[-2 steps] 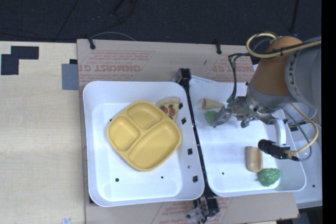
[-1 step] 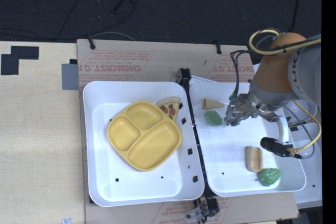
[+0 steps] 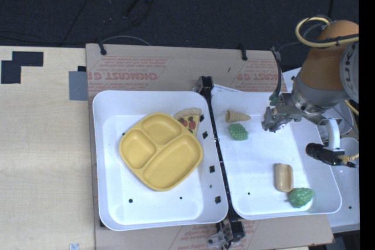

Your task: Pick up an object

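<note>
Camera view looks down at a slant on two white bins side by side on the surface: the left bin (image 3: pixel 108 208) carries a yellow divided plate (image 3: pixel 161 150), tilted diagonally, and a pizza slice toy (image 3: pixel 189 119) tucked behind the plate's far corner so that part of it is hidden. The right bin (image 3: pixel 258 208) holds four loose things: a tan cone (image 3: pixel 237 116) near the far left corner, a small green leafy piece (image 3: pixel 238 132) just beside and in front of it, a tan bread-like roll (image 3: pixel 283 177) toward the near right, and a second green leafy piece (image 3: pixel 300 197) close to the roll by the near right rim. The arm (image 3: pixel 328 70) reaches in from the right, its orange band partly cut off at the frame's side, and the tool (image 3: pixel 273 120) hangs over the far part of the right bin, to the right of the cone and apart from it. The tool is dark and small against its own wrist (its tips blur together), so how far it is open cannot be told, and nothing can be made out in its grip. A black part (image 3: pixel 326 153) juts past the bin's right rim; what it is stays unclear.
</note>
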Controlling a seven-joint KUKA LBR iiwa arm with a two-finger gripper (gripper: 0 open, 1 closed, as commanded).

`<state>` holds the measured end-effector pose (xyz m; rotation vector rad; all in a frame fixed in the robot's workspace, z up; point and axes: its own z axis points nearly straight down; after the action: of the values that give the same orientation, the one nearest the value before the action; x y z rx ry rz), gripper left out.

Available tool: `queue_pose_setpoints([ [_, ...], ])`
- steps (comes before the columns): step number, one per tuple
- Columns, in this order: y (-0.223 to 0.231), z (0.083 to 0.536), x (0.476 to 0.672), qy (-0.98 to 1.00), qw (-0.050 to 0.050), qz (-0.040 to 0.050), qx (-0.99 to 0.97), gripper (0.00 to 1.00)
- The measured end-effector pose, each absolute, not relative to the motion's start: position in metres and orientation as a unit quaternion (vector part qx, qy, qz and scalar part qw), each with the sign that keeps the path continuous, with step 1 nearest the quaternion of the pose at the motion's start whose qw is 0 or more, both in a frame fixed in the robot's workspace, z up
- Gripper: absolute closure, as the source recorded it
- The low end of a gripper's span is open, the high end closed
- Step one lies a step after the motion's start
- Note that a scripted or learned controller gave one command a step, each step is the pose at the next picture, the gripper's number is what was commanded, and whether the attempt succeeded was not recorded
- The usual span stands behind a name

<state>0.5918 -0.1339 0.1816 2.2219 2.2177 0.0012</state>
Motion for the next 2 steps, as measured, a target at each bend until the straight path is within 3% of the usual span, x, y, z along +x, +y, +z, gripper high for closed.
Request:
queue_pose_setpoints([
  [1, -0.14, 0.244, 0.593, 0.707, 0.001, 0.0007, 0.707, 1.0],
  [2, -0.14, 0.268, 0.593, 0.707, 0.0, 0.0001, 0.707, 1.0],
])
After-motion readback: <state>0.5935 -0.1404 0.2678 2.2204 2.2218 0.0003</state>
